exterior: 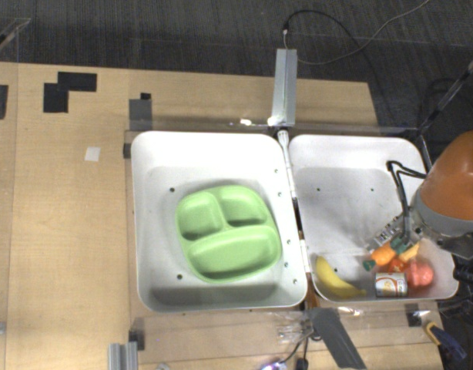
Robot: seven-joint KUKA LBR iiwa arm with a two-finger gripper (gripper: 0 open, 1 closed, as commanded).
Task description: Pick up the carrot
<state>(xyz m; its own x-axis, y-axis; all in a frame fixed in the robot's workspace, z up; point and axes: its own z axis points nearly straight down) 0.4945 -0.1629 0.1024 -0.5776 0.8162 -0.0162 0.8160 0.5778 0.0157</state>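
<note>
The carrot [383, 256], orange with a green top pointing left, lies in the right bin [344, 183] near its front right corner. My gripper [394, 233] reaches down from the right and sits just above the carrot's upper end, touching it or nearly so. The grey arm with its orange band [458, 177] covers the bin's right edge.
Crowded round the carrot are a yellow banana [336, 279], a small can [390, 285], a red fruit [420, 274] and a yellow-orange piece [410, 250]. A green divided plate [229, 231] lies in the left bin [155, 206]. The right bin's back half is bare.
</note>
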